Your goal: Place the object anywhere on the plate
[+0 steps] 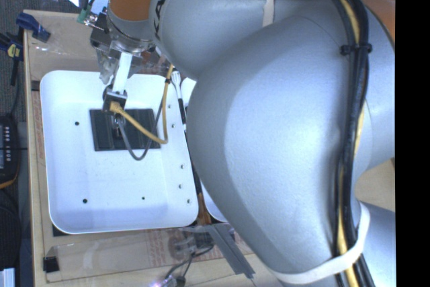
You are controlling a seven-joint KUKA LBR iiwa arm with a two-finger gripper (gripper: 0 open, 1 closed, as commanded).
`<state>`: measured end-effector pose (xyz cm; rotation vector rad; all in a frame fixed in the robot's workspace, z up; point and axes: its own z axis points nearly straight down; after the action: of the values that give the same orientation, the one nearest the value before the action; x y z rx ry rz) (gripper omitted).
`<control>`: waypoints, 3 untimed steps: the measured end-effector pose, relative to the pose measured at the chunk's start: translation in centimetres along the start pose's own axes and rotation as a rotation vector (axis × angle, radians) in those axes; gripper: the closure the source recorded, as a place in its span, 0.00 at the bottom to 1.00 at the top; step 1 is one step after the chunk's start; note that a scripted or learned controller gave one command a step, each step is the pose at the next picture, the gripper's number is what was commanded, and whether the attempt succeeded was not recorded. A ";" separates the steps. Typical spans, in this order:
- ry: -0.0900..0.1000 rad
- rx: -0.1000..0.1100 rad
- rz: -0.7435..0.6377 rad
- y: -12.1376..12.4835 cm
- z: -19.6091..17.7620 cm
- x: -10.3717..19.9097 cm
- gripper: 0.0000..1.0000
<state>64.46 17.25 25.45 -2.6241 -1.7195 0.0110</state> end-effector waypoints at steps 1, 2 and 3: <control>-0.001 0.001 -0.001 0.0 0.0 0.0 0.00; -0.002 0.003 -0.012 -0.2 -0.9 0.2 1.00; -0.002 0.004 -0.013 -0.2 -0.9 0.3 0.00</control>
<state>64.35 17.59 26.31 -2.6116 -1.7350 0.0171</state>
